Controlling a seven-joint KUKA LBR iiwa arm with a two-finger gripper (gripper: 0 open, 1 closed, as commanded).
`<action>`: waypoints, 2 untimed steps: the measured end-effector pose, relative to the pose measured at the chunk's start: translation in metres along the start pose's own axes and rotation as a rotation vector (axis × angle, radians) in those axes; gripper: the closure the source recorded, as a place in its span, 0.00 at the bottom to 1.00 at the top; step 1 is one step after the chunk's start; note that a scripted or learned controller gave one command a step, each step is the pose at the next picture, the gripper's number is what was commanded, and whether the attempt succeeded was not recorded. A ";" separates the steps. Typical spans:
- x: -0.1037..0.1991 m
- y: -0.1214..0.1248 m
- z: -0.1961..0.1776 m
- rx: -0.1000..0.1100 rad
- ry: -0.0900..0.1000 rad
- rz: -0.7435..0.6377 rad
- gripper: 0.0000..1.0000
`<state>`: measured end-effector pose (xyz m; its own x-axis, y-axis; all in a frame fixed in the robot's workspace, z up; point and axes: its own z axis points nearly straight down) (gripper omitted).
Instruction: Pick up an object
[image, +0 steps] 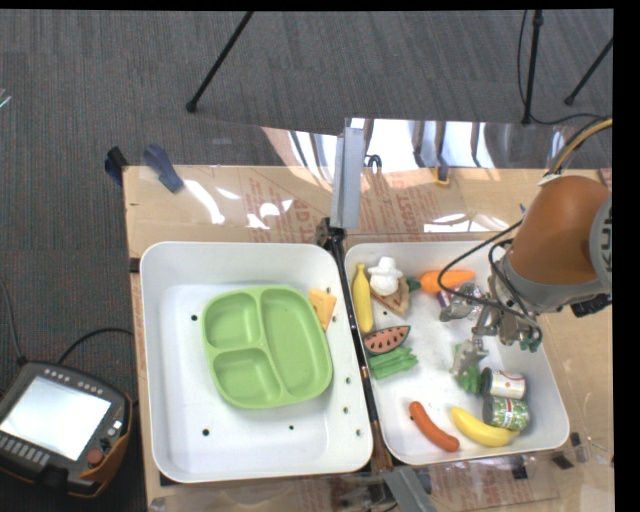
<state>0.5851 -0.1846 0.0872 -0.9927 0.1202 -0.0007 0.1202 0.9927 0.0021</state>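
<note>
bins (160, 300): 2 | bananas (361, 298): 2 | cans (506, 398): 2 | tray (266, 345): 1 | tool (478, 345): state cannot tell

The scene was evenly and brightly lit from above. Strong glare was seen on the clear sheet (400, 150) at the far bench (240, 205) edge. Soft shadows were cast inside the white bins (160, 300). Fine detail was slightly blurred throughout.
</note>
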 end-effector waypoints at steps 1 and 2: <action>0.093 0.074 0.001 -0.001 0.004 -0.205 0.00; 0.020 0.095 0.000 0.000 0.000 -0.083 0.00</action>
<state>0.5769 -0.0879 0.0875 -0.9993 0.0372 -0.0013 0.0372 0.9993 0.0020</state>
